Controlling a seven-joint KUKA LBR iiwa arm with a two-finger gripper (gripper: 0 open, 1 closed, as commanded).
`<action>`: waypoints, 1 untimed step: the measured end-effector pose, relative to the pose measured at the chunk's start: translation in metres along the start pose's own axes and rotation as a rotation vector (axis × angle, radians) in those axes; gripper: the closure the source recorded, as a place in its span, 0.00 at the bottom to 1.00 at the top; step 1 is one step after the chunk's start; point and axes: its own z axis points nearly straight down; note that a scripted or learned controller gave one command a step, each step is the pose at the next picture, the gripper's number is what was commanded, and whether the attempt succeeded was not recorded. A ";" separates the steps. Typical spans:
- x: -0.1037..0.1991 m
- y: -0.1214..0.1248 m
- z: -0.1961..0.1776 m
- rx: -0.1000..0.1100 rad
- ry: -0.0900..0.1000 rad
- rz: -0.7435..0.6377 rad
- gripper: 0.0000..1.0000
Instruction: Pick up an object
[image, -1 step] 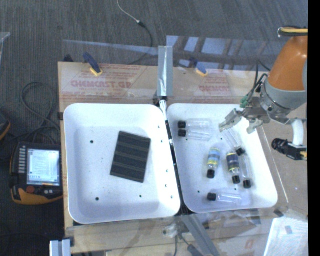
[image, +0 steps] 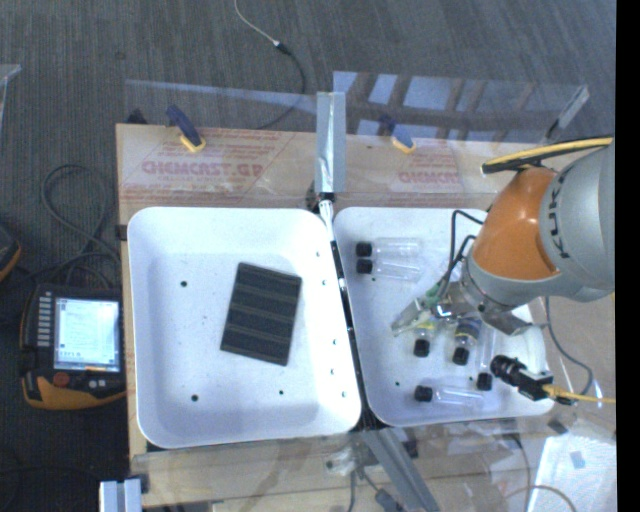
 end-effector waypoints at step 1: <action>0.000 0.000 -0.006 0.004 0.002 0.000 1.00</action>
